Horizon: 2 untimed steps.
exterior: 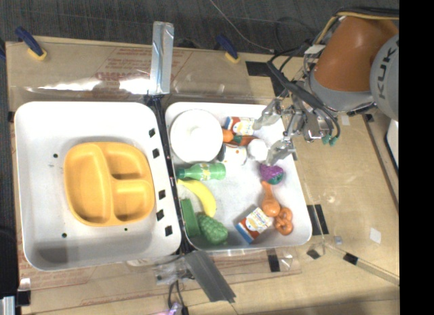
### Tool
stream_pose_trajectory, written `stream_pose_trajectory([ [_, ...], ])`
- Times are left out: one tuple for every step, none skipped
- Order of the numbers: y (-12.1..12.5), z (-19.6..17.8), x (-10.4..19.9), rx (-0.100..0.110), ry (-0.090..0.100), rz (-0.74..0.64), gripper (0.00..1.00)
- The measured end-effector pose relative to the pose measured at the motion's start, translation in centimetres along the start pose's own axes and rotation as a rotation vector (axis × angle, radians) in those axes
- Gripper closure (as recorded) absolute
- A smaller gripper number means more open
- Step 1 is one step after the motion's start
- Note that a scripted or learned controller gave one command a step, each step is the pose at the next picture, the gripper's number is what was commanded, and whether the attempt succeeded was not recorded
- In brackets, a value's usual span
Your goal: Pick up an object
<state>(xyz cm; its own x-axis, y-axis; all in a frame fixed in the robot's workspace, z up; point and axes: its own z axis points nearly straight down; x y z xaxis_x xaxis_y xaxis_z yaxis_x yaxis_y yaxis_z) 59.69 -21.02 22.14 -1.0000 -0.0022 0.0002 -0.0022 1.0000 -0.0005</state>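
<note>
Camera view: gripper (277, 130), fingers spread and holding nothing, hovers just above purple toy grapes (272, 172); approach step — next, descend and pinch.

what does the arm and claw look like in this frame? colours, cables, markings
The arm has a grey shell with a broad orange band above the wrist; part of a dark "KU" lettering shows on the grey at the picture's right. Black cables loop along the wrist toward the claw, which is bare silvery metal with thin linkage fingers. A small teal-green fitting sits on its side near the wrist.
</note>
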Motion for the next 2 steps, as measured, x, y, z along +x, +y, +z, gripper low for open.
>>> stream_pose_trajectory([
  [0.5,12.7,7.2,0.001,-0.003,0.056,0.0],
  [0.3,12.8,10.2,-0.001,-0.003,0.148,0.0],
])
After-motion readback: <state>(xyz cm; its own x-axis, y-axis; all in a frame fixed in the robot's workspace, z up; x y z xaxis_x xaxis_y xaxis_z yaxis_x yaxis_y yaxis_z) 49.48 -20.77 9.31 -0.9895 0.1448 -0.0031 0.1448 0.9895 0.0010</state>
